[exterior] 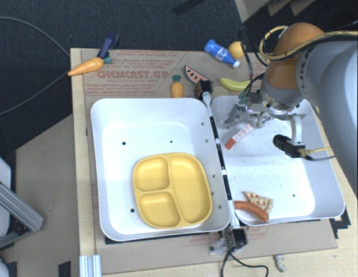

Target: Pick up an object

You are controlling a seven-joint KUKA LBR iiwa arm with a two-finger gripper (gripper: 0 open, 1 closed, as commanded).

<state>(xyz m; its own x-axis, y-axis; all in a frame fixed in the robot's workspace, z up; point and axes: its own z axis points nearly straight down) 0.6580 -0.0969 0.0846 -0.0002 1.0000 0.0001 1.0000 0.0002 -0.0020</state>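
Observation:
My gripper [246,122] hangs over the far left part of the right bin [294,183], below the grey wrist and its orange band. Its fingers stand open with nothing between them. A small red-and-white tube [238,136] lies on the bin floor just in front of the fingertips, apart from them as far as I can tell. At the right bin's near left corner lie a red sausage [250,210] and a tan waffle-like wedge [259,201]. A yellow divided plate [171,189] lies in the left bin [144,126].
On the bench behind the bins lie a carrot [86,67], a watermelon slice [193,74], a small orange fruit [177,89], a banana [234,84], a blue bottle [220,52] and a yellow fruit [237,49]. A black part with a yellow cable [287,145] hangs beside the gripper.

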